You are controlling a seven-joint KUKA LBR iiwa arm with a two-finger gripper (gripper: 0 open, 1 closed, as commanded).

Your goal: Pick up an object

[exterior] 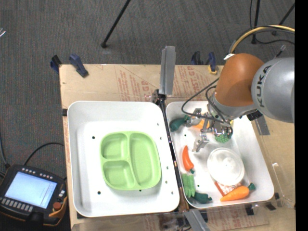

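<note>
- Hovering low over the far part of the right bin [262,153], the hand [209,131] sits above bare floor; I cannot tell how it is set.
- Red pepper [187,158], just near-left of it, looks light, stiff, slick; best taken across its middle.
- White bowl [225,164], carrot [237,193] and green toys crowd the near end.
- Left bin [79,129] holds a green plate [130,160]; both bins rest on a cardboard-covered tabletop [120,78], dark carpet beyond.
</note>
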